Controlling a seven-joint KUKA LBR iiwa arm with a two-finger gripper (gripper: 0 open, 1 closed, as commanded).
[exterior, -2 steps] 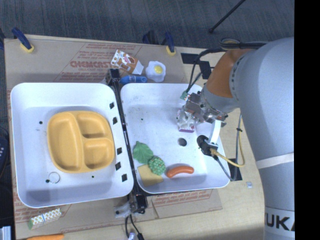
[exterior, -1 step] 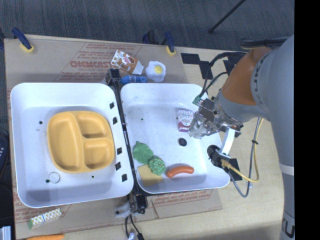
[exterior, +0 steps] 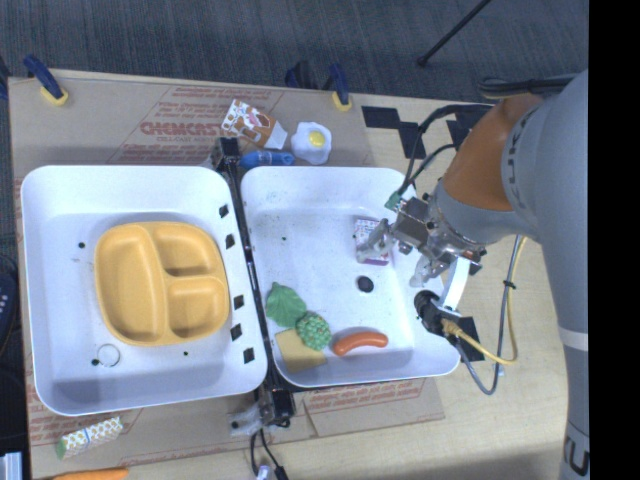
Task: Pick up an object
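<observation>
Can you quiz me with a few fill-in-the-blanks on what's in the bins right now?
1. The yellow divided tray lies in the ___ bin.
2. The orange sausage lies in the ___ bin.
3. The green leafy toy lies ___ of the sausage in this view.
4. The gripper hangs over the ___ bin.

Missing words: left; right; left; right

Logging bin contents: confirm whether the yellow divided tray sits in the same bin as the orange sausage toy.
No. The yellow divided tray lies in the left bin, while the orange sausage toy lies in the right bin.
</observation>
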